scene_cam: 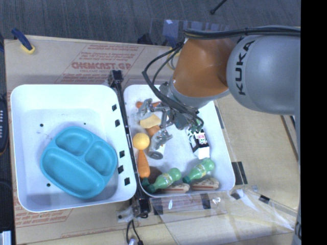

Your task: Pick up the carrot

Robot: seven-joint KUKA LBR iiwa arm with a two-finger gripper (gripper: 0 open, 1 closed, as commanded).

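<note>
The pincer [162, 137] hangs low in the right bin [225, 152]; whether it is open or grips anything cannot be told. The carrot [143, 165] lies just below-left of it, against the bin's wall, a yellow ball [141, 141] touching its top. A descent risks striking the ball or wall, or catching the bottle [166, 179] beside the carrot's tip.

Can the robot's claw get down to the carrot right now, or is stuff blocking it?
Probably yes. The carrot lies uncovered along the left wall of the right bin, its top free. The gripper hovers just up and right of it. The yellow ball touching its upper end and the green bottle by its lower end crowd it.
</note>
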